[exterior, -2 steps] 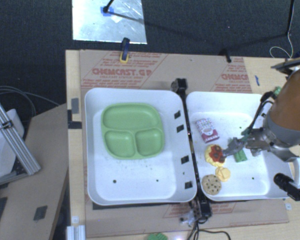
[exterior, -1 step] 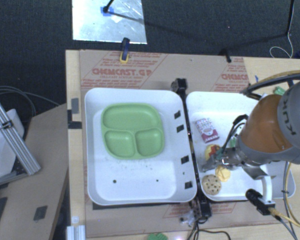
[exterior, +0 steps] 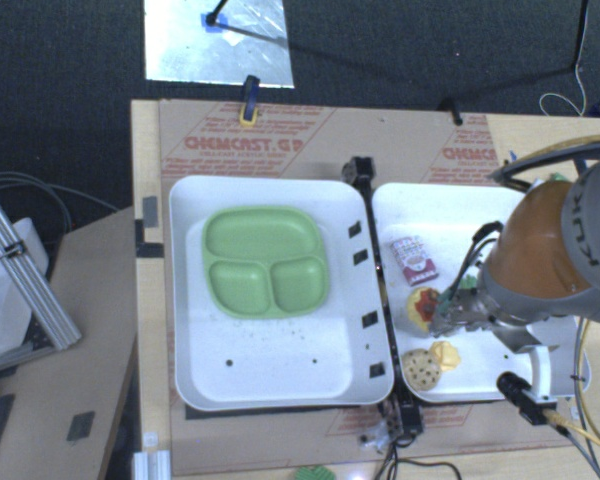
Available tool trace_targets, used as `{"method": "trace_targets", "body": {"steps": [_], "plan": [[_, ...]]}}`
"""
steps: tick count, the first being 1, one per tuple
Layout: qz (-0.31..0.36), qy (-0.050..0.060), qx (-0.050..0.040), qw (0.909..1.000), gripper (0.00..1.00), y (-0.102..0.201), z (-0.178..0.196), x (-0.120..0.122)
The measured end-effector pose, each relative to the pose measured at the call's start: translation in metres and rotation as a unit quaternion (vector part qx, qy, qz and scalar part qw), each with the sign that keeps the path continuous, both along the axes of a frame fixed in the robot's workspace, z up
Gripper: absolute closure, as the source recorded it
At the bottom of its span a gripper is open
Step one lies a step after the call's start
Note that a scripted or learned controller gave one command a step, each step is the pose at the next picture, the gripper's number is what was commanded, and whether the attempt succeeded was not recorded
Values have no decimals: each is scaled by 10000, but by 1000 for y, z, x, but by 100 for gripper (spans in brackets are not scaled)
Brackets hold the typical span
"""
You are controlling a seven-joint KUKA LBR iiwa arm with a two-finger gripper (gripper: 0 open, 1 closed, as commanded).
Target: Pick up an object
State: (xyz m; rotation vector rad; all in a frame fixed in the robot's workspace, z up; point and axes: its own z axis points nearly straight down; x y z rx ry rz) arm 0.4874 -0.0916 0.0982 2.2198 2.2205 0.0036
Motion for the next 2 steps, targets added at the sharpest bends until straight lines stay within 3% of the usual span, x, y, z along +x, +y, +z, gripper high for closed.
{"method": "trace_targets", "body": {"steps": [1, 2], "plan": [[48, -33, 2, 10000, 100, 56, 91, 16], [10, 3, 0, 10000, 0, 53, 86, 14]]}}
